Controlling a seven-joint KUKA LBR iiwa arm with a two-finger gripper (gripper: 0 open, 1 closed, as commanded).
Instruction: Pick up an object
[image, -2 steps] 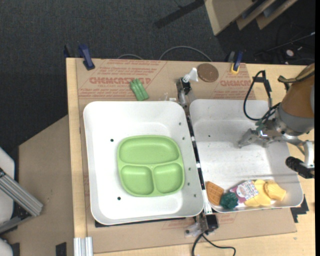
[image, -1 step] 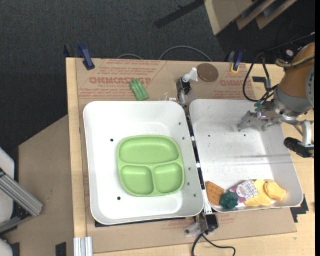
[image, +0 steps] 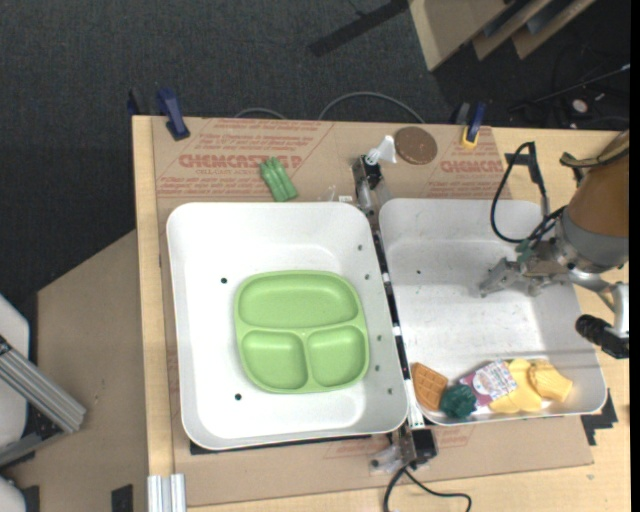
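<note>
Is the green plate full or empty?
Empty. The green plate in the left bin shows three bare compartments, nothing in them.

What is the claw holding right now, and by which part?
Nothing visible: the claw hangs over bare floor of the right bin, apart from the toy pile at its near edge.
</note>
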